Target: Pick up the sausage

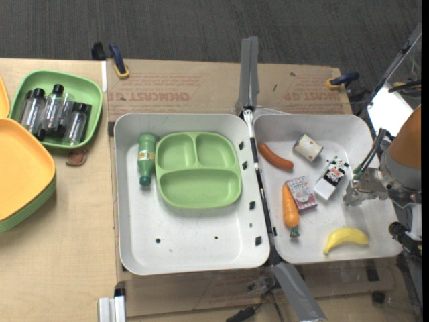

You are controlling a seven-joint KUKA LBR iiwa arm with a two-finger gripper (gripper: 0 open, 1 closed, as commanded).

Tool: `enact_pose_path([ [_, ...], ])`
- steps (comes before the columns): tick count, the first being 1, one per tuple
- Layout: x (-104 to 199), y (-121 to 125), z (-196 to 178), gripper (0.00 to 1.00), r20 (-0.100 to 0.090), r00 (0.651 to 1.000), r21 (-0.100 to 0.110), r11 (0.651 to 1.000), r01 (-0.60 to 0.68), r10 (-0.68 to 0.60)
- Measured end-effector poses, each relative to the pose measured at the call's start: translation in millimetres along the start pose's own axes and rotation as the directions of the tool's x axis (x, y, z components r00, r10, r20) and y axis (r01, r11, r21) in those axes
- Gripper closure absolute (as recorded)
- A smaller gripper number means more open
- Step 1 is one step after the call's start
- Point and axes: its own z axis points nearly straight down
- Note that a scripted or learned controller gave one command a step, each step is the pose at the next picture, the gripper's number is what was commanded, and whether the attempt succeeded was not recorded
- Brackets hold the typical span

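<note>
Since the sausage point(275, 156) looks like a small toy, prob light and smooth-skinned, maybe a bit slippery; rounded so it could roll or squirt out if pinched off-centre. It lies flat in the right bin point(362, 127), upper-left part, long axis running diag from upper left to lower right. Best hold imo: across the short axis at mid-length, fingers square to the diag.

Room: left end sits near the bin's left wall and the divider between bins, so approach from that side is tight. Mid and right end have bare floor around them. Carrot point(289, 208) and the small pink box point(301, 194) are below it, apart, not touching. White cylinder point(308, 147) is to the right, near but w/ a gap. Milk carton point(334, 174) and banana point(346, 239) well apart.

Pincer point(356, 194) hangs at the bin's right side, near the carton, well away from the sausage. Can't tell if it's open or closed, too small/blurred; nothing seen in it.

Path leftward passes over carton and cylinder, so needs height first. Left bin w/ green tray point(198, 168) and bottle point(146, 158) not in the way.
</note>
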Motion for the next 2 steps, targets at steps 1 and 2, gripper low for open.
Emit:
enact_pose_path([
  [1,-6.8,-37.0,-0.3,1.0,0.0,0.986,-0.001,0.986,0.164,-0.164],
  [2,-11.5,-30.7,-85.4,1.0,0.001,0.997,-0.003,0.997,-0.079,0.079],
])
